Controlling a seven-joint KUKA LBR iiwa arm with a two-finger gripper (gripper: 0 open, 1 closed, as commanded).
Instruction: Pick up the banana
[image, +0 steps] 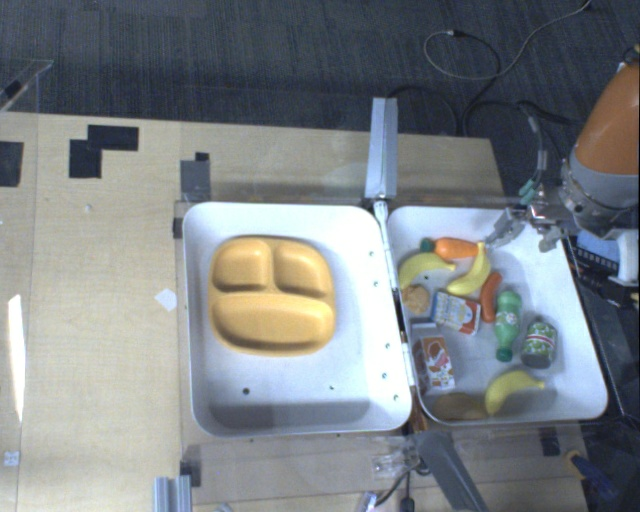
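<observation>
Three yellow bananas lie in the right bin (590, 395). One banana (474, 273) curves through the middle of the pile, a second banana (422, 268) lies at its left, and a third banana (511, 388) rests near the front wall. My gripper (522, 232) hovers over the bin's far right corner, up and to the right of the middle banana. Its two grey fingers stand apart, open, with nothing between them. The orange-banded wrist (612, 120) rises behind it.
An orange carrot (456, 246), a red sausage (489, 293), a juice carton (455, 312), a green bottle (508, 322), a can (538, 343) and a small packet (437, 363) crowd the bananas. The left bin (200, 400) holds a yellow divided plate (272, 294).
</observation>
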